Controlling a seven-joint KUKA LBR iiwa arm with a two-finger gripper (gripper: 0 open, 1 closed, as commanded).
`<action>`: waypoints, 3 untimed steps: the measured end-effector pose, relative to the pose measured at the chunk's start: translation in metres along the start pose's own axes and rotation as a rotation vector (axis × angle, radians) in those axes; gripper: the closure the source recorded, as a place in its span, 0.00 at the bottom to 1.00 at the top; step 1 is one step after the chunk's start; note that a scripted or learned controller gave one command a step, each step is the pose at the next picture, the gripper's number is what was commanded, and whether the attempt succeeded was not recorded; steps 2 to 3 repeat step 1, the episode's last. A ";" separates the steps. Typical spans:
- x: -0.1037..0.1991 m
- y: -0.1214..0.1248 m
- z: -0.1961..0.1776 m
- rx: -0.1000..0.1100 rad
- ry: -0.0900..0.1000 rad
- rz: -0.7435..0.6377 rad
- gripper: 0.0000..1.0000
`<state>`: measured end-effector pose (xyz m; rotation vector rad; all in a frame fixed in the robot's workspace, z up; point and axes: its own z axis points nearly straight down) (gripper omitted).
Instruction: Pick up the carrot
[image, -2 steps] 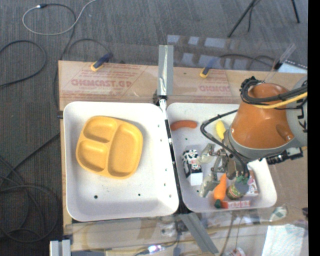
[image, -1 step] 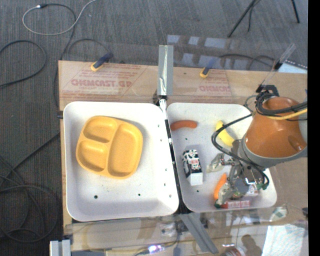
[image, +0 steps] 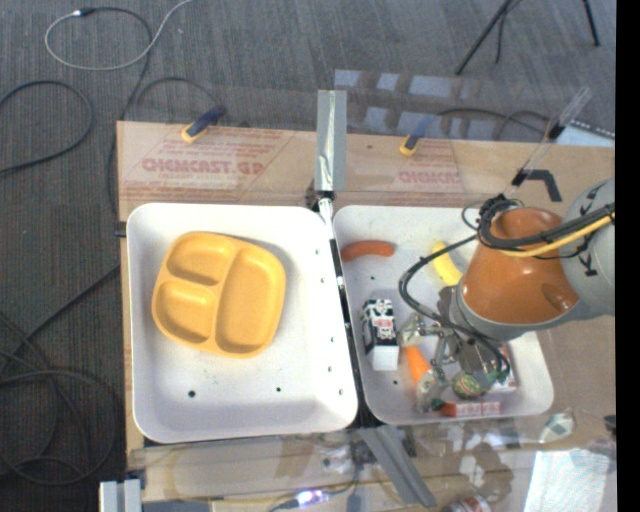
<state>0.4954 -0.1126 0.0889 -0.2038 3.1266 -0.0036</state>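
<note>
Fixed overhead camera, slanted down on both bins (image: 240, 415).

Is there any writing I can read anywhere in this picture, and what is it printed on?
"CHEMCAST GP": red print on the brown board behind the left bin, repeated fainter below.
Red print on the board behind the right bin: too faint to read.
Small black-and-white carton in the right bin: print too small to read.
Red-edged packet at the bin's front: blurred, unreadable.
</note>
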 end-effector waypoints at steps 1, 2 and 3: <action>-0.002 0.000 -0.011 0.001 -0.006 0.001 1.00; -0.002 0.000 -0.011 0.001 -0.006 0.001 1.00; -0.002 0.000 -0.011 0.001 -0.006 0.001 1.00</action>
